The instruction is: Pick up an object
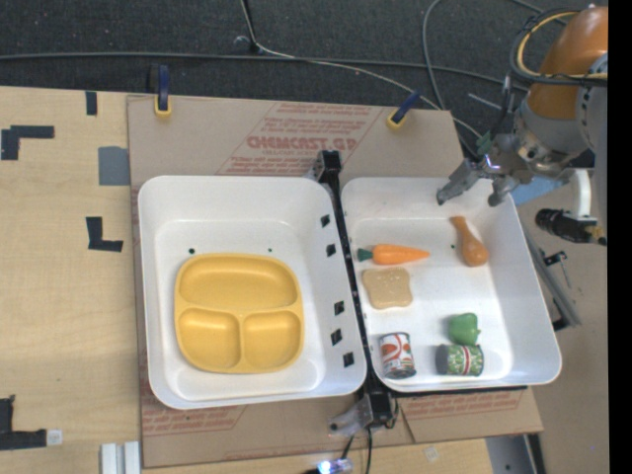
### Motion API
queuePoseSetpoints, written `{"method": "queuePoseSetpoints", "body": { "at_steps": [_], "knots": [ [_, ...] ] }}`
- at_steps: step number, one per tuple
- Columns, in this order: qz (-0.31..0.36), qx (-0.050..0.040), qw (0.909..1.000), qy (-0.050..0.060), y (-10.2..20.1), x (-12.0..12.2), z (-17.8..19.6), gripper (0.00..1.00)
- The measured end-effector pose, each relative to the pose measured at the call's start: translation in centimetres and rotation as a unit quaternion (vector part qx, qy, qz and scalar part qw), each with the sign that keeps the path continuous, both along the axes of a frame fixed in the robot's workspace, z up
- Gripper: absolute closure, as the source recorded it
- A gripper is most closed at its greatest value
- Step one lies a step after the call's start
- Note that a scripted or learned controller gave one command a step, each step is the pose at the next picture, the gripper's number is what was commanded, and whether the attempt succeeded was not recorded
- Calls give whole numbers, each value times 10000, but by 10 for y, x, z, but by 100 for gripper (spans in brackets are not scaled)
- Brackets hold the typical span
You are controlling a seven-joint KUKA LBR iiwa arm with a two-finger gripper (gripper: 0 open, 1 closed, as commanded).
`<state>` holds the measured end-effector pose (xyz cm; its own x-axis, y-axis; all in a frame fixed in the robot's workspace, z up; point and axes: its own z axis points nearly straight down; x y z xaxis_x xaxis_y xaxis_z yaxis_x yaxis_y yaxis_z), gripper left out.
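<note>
Nearest me, along the lower edge of the right bin (513, 265), I log two tins: a red and white can (397, 355) at lower centre, and a green-labelled can (461, 359) lying on its side just to its right. A small green vegetable piece (463, 326) sits directly above that green can, touching or nearly touching it.

Further up in the same bin I note a tan slice of toast (386, 287) lying flat near the bin's left wall, and just above it a carrot (393, 255), orange with a green stub end pointing left. To the right of the carrot, well apart, lies a brown drumstick (469, 240), tilted, narrow end toward the upper left.

The left bin (158, 205) holds one item: a yellow divided plate (239, 311), three compartments, set in the lower centre-left of the frame.

Farthest, in the upper right, I see the claw (472, 181) over the right bin's upper right corner, fingers spread apart with nothing between them. The drumstick lies just below it, not touching. The arm (568, 77) with its orange band rises behind, at the frame's top right.

Both bins rest on a cardboard sheet (296, 141) on the bench (59, 294).
</note>
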<state>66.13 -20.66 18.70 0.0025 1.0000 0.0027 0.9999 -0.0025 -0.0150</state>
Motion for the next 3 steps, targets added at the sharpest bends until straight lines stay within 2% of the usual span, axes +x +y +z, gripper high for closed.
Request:
{"method": "queuePoseSetpoints", "body": {
  "at_steps": [1, 2, 3],
  "knots": [
    [19, -13, 10000, -63, 1, 3, 9, 0],
    [18, -16, 10000, -38, -5, -2, -54, 0],
    [28, -29, 10000, -70, -4, -2, -105, 0]
  ]
}}
